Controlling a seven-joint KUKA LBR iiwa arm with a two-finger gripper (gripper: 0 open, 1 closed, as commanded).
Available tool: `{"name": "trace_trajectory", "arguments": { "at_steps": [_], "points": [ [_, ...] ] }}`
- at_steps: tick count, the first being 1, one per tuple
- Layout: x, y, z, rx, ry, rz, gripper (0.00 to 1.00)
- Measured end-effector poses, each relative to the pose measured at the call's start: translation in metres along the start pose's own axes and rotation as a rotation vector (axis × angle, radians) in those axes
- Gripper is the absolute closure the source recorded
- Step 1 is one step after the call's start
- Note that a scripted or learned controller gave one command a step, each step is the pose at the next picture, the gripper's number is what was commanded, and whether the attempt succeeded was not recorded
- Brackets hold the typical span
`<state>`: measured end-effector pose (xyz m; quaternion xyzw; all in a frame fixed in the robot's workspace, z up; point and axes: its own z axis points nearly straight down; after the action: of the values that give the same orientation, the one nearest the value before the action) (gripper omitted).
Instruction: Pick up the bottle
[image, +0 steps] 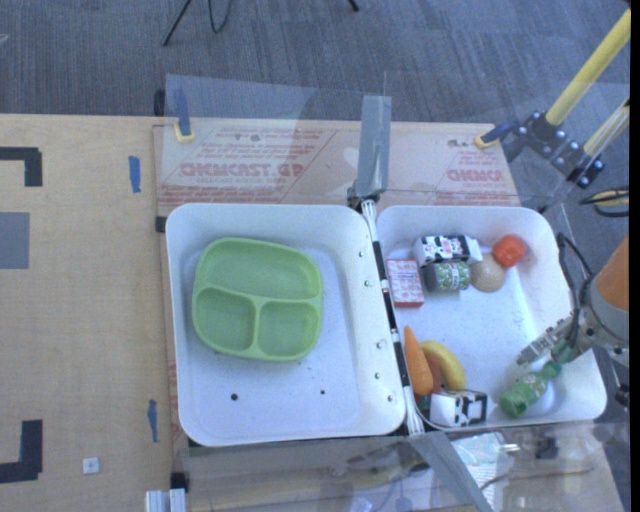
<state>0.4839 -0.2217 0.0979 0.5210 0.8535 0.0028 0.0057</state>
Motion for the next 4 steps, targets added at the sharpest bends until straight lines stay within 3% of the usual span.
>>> {"name": "trace_trajectory", "arguments": {
  "at_steps": [1, 2, 3, 4],
  "points": [
    [0.000, 0.000, 0.000, 0.001, 0.002, 0.000, 0.00],
    [0.000, 0.000, 0.000, 0.001, 0.002, 0.000, 0.00],
    [0.027, 0.011, -0.040, 0.007, 0.004, -0.130, 0.00],
    [0.022, 0.008, 0.011, 0.006, 0.005, -0.299, 0.00]
  ]
}}
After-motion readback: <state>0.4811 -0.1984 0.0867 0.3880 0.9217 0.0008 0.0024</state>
